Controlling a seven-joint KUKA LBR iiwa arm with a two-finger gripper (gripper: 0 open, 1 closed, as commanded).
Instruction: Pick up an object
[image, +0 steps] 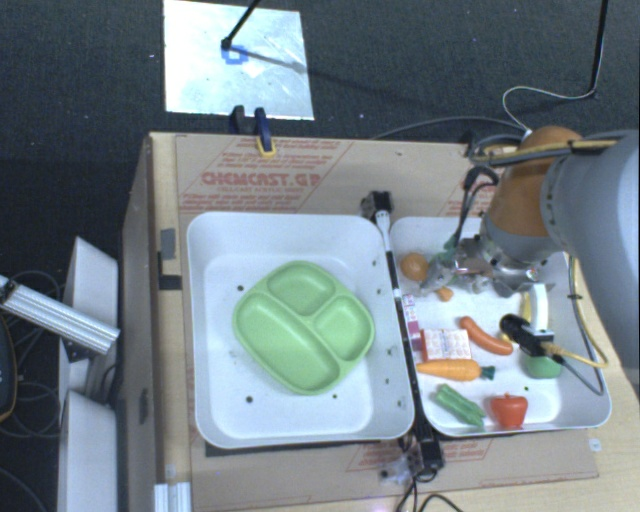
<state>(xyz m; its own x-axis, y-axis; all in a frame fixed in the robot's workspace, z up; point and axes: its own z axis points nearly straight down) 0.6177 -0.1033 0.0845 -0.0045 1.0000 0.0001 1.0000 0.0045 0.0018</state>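
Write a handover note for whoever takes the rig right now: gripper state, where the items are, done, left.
Gripper: low over the back of the right bin; can't tell whether it grips anything.
Right bin: orange ball, sausage, pink carton, carrot, green pod, red pepper.
Left bin: green divided plate.
Done: no pick visible.
Left: grasp one item and lift.
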